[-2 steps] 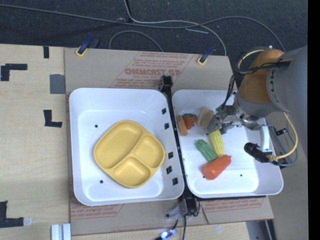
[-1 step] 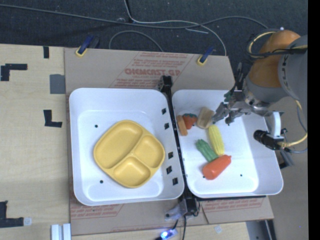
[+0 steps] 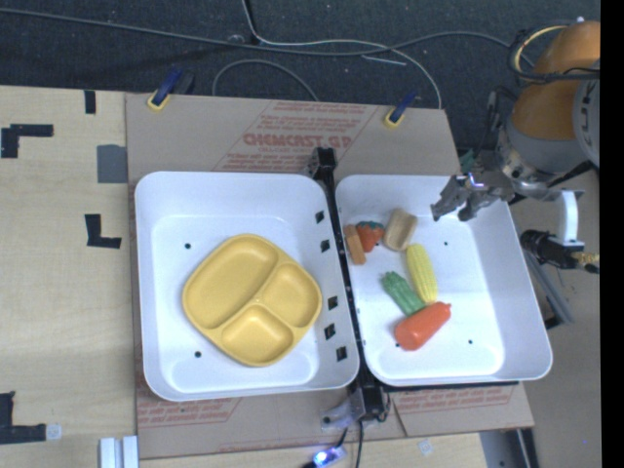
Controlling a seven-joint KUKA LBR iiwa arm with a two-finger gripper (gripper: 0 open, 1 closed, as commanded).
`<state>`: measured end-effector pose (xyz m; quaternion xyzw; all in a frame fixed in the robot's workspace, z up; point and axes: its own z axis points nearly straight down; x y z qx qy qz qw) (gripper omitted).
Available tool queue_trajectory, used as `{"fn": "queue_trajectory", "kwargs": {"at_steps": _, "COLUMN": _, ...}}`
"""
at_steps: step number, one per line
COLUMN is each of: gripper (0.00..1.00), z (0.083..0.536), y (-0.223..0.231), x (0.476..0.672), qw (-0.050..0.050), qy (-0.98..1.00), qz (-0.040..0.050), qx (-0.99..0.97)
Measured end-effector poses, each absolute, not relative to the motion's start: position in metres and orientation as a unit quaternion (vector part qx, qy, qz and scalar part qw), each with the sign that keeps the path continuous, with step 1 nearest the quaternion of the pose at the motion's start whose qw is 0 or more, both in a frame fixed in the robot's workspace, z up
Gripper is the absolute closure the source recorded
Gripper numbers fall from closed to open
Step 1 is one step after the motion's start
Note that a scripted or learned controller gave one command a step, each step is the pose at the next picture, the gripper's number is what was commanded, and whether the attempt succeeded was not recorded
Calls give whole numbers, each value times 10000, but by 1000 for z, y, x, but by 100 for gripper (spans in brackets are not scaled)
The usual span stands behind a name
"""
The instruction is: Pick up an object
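Two shallow white bins sit side by side on the desk (image 3: 58, 261), on a sheet of brown cardboard (image 3: 292, 135). The left bin (image 3: 156, 213) carries a yellow divided plate (image 3: 252, 298), turned at an angle so its corners point toward the bin walls.

The right bin (image 3: 507, 300) holds the toy food. A yellow corn cob (image 3: 421, 272) lies near the middle, its long axis running from upper left to lower right, close to upright in the view. Just beside it, on its left, is a green vegetable (image 3: 400, 292), lying on much the same slant. Its lower end meets a red-orange pepper (image 3: 422, 326), whose long axis tilts the other way, from lower left up to the right. Higher up sits a tan bread piece (image 3: 400, 230), and left of that, close to the dividing wall, a small orange-and-red piece (image 3: 363, 239) with a bit of green on it.

The arm (image 3: 551, 96) reaches in from the right, and its claw (image 3: 458, 203) hangs over the upper right part of the right bin, near the rim and apart from all the food; the bread piece is nearest to it. Its dark fingers point down and to the left, and nothing sits between them. Whether they are apart or together I cannot tell from here.
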<state>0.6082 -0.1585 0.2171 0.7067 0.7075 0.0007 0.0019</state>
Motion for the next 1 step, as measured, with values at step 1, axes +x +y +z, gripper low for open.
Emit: {"fn": "queue_trajectory", "kwargs": {"at_steps": 1, "gripper": 100, "z": 256, "y": -158, "x": 609, "qw": 17, "qy": 7076, "qz": 7, "qx": 7066}}
